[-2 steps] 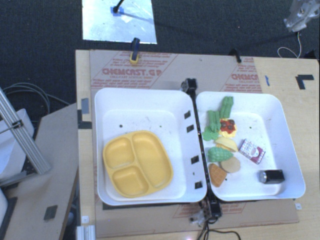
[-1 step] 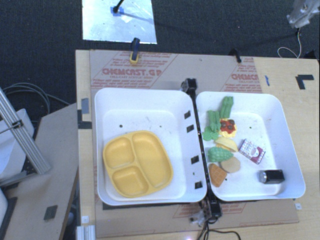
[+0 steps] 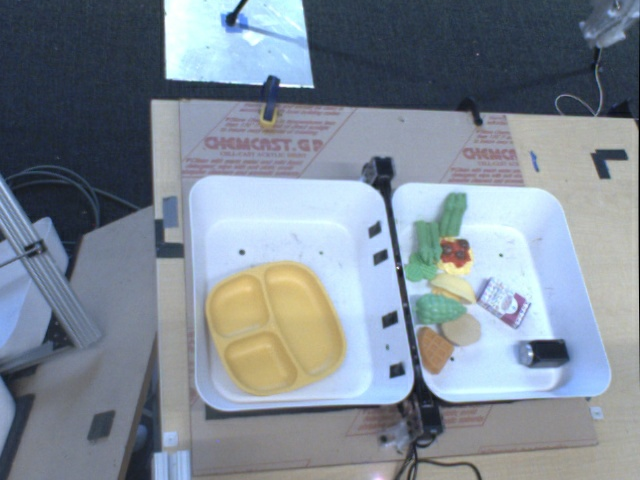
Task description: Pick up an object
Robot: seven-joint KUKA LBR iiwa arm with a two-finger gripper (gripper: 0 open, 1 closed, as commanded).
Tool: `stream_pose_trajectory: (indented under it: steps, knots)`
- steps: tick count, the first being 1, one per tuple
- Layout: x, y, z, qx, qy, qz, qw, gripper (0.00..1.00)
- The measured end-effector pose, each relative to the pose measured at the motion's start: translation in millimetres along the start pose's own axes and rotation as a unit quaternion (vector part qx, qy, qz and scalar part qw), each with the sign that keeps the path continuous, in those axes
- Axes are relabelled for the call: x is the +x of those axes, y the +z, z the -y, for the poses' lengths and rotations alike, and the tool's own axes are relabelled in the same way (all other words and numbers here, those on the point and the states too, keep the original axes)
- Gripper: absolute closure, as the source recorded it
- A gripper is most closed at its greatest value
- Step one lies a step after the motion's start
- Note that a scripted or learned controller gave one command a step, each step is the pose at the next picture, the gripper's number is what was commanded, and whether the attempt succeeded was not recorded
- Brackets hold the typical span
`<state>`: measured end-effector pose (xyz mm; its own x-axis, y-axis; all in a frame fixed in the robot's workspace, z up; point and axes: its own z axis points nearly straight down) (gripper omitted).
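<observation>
Open floor on right bin's (image 3: pixel 560 213) right side, toys (image 3: pixel 447 268) crowding left

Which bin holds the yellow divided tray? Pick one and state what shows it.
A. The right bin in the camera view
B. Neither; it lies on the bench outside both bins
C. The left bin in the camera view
C: the yellow divided tray lies flat on the floor of the left bin, while the right bin holds the small toy foods and a dark box.
</observation>
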<state>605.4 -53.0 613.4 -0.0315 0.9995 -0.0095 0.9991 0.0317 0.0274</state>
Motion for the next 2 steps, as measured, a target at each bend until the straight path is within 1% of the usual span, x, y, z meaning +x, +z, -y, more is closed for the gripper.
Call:
stream_pose_trajectory:
  steps: [2]
  knots:
    - [-0.9,-23.3,-0.6,-0.004,-0.002,0.002,1.0,1.0]
